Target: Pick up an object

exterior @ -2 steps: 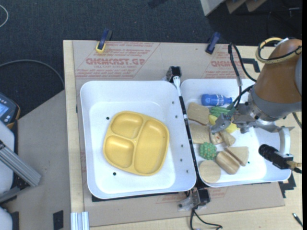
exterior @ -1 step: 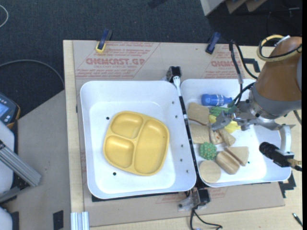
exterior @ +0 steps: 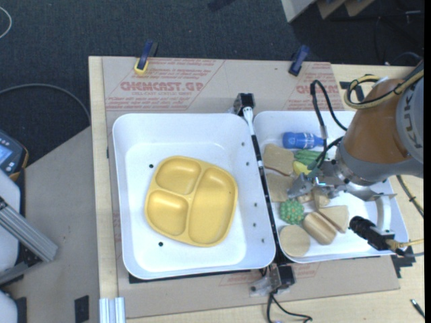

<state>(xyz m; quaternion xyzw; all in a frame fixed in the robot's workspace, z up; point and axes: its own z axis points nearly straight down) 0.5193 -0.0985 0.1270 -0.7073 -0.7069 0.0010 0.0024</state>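
Apparently mid-reach: descending into the right shallow white bin [exterior: 404, 231], among small toy foods. Two-finger metal gripper [exterior: 304, 186] low over the clutter, just above the bumpy green round piece [exterior: 292, 211], beside the tan wooden block [exterior: 324, 224]. Finger spread: cannot tell; nothing visibly pinched. Next: settling onto one piece, closing, lifting clear.

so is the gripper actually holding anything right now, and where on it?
Cannot tell. The gripper is down among the items in the right bin, just above the green bumpy piece, but nothing is visibly clamped in it.
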